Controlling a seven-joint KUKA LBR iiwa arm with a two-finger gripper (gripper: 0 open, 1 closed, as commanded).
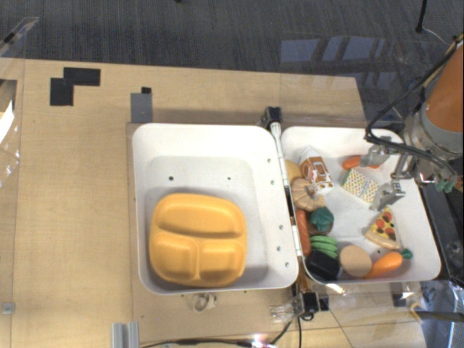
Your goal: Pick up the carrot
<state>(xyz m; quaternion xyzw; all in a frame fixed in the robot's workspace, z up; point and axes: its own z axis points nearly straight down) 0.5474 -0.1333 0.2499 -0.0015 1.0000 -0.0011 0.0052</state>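
Carrot, the small orange plastic one with green leaves (388, 262), lies in the near right corner of the right white bin (428, 230), at about six o'clock from my two-finger gripper (391, 194), long axis running three to nine. My fingers look parted around nothing. A beige egg-shaped toy (355, 260) touches its left end, a pizza-slice toy (383, 228) sits just above, and the bin rim crowds the near side.

A yellow tray (196, 238) lies in the left bin (156, 143); a pizza slice (383, 228) and egg (354, 260) lie in the right bin (420, 227).
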